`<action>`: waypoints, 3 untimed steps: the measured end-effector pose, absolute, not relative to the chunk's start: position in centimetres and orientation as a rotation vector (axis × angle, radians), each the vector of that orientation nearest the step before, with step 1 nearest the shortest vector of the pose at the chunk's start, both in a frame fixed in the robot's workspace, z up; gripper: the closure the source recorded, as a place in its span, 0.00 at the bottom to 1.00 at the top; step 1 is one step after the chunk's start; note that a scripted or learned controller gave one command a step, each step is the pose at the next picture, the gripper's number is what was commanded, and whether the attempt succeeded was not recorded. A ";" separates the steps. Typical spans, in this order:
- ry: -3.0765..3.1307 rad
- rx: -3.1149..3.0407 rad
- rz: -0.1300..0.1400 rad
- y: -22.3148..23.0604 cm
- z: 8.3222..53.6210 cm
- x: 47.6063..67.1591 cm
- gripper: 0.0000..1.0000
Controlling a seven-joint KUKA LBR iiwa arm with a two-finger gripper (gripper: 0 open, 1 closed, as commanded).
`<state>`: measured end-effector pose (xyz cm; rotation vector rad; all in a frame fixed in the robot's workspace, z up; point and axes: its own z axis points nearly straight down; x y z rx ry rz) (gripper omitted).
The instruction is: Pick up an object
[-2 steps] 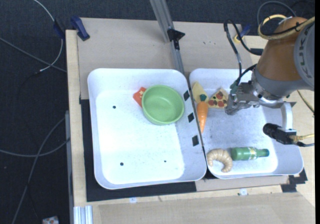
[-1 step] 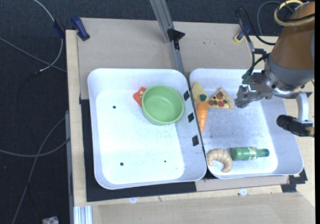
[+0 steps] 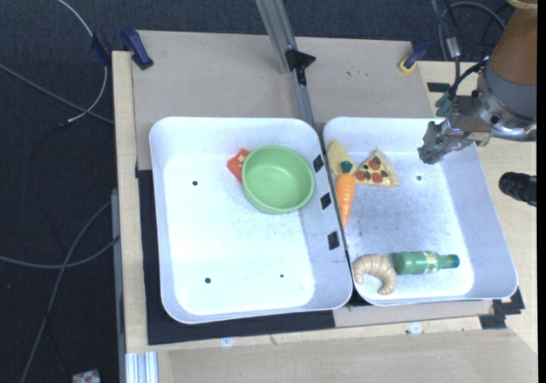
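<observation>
Jaws (image 3: 431, 151) above right bin (image 3: 486, 228), near pizza slice (image 3: 375, 170); open/closed unclear.

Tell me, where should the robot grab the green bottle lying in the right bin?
Probably around the middle of its body, coming straight down from above. The green bottle lies flat on its side, its narrow neck pointing right and its base close beside the croissant. Fingers should close across the round body, which looks clear on both long sides.
</observation>
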<state>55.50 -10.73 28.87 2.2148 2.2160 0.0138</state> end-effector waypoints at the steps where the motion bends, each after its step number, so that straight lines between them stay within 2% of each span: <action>1: 2.219 2.216 0.007 -10.7 29.9 55.6 1.00; 3: 2.238 2.226 -0.009 -0.8 28.9 53.9 1.00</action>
